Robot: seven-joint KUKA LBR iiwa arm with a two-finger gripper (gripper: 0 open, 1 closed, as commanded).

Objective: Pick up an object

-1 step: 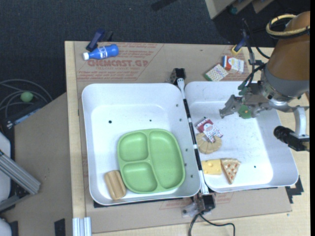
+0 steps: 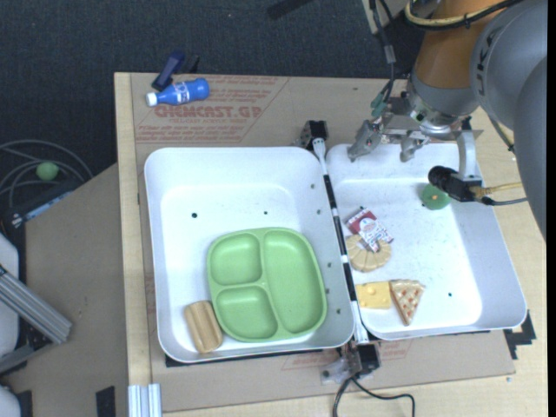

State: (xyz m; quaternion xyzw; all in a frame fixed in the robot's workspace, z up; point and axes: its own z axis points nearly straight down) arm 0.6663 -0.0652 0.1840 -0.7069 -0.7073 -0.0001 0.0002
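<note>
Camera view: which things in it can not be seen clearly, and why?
- Arm: cut off by the top and right edges.
- Red and white packet in the right bin: its print is too small to read.
- Small green item: partly covered by a black part; its kind is unclear.
- Cardboard lettering: partly hidden by the blue bottle.

From my remote station this looks to me like a robotics laboratory, not a home or a kitchen. Below the fingers (image 2: 415, 145) of the gripper (image 2: 383, 143) two white bins (image 2: 165, 181) sit on a plywood bench (image 2: 130, 233) with a printed stamp, and the food in them is toy food, for example a plastic cheese wedge (image 2: 375, 295). Far to the left of the fingers, loose cables (image 2: 22, 176) lie on dark carpet (image 2: 87, 24), beside an aluminium frame rail (image 2: 35, 307).
</note>
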